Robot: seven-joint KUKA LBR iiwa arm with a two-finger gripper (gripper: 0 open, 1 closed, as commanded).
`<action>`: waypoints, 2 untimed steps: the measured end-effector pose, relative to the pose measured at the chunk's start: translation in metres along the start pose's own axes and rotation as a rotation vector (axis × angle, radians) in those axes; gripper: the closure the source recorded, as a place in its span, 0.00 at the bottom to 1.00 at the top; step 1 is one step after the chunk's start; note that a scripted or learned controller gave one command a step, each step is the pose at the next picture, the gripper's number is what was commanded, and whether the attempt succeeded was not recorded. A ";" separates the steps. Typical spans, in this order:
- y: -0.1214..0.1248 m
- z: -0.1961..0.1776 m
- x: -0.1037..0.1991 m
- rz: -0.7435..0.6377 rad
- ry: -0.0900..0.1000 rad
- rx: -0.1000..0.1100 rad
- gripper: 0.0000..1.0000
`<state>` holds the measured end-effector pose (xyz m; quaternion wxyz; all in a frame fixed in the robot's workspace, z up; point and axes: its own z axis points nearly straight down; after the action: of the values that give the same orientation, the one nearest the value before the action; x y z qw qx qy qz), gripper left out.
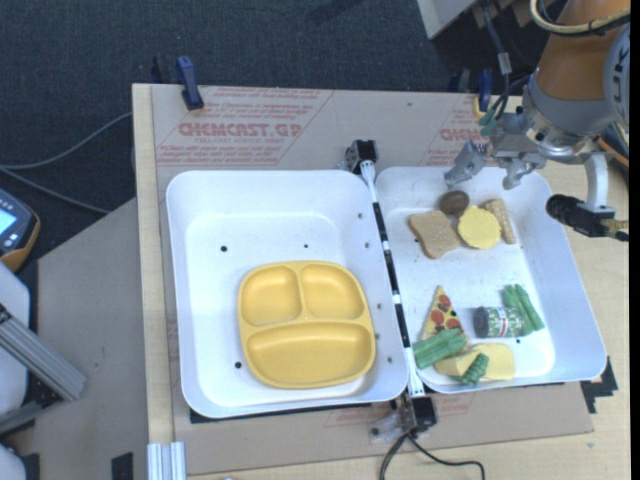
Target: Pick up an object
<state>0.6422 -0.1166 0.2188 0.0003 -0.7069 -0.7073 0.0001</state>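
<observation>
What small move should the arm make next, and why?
Probably lower the tool straight down: its open fingers hang above the right bin's far end, with the brown round piece and the toast slice just below, nothing between them yet.

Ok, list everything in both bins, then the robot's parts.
divided plate: 1, yellow, left bin
bread slice: 1, tan, right bin, far end
round yellow piece: 1, beside the bread
brown round piece: 1, behind the bread
pizza slice: 1, right bin middle
small can: 1, dark, lying down
green toy pieces: several, near end
gripper: 1, grey, open, above right bin's far edge
arm: 1, grey and orange
</observation>
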 end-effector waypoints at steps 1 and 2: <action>0.010 0.141 -0.022 0.004 0.002 0.004 0.00; 0.013 0.121 -0.022 0.001 -0.001 -0.008 1.00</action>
<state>0.6556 -0.1382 0.0979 -0.0027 -0.7072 -0.7070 -0.0023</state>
